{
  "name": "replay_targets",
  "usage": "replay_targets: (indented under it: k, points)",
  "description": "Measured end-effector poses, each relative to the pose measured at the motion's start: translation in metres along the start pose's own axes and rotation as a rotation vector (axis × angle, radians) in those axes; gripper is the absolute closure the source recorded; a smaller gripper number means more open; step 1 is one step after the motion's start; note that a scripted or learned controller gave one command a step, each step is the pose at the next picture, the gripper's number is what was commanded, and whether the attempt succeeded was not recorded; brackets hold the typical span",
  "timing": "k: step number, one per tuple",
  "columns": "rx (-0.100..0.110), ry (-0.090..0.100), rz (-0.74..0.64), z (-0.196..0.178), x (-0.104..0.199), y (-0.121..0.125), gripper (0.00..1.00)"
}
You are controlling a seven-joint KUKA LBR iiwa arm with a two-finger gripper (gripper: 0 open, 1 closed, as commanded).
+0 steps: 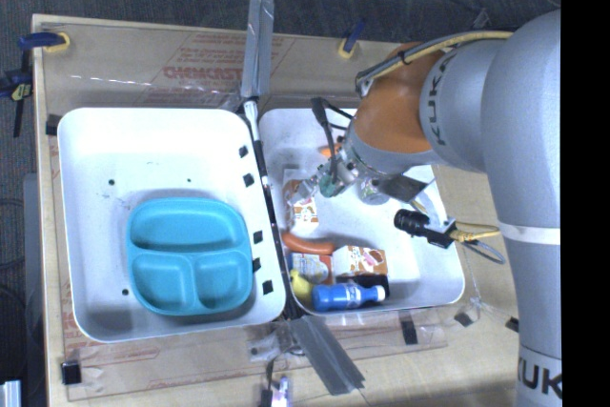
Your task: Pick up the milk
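The right bin (434, 286) is crowded along its near edge: a blue bottle (348, 295) lies on its side beside a yellow piece (301, 283), an orange sausage-like piece (307, 244) and a small printed carton (362, 259); the milk (303, 208), a small printed carton, sits near the divider; the gripper (334, 178) hovers just beside it, whether its jaws are parted I cannot tell; the left bin (86, 148) holds a glossy blue sectioned tray (188, 254), with open white floor around it

My one fixed camera, mounted above the bench (143, 48), angled down, both bins (86, 143) mid-frame, arm (515, 110) entering from frame right, moderately near.
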State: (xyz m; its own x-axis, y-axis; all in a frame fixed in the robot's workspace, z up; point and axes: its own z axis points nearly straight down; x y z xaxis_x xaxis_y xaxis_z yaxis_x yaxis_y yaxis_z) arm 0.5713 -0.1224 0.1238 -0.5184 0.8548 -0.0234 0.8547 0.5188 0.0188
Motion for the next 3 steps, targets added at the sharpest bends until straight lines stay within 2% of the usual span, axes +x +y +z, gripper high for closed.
replay_targets:
  k: [1, 2, 3]
  points:
    - [0.025, 0.024, 0.208, -0.069, 0.086, -0.055, 1.0]
    - [0.025, 0.026, 0.131, -0.024, 0.043, -0.066, 1.0]
    - [0.025, 0.025, 0.131, -0.024, 0.043, -0.066, 0.0]
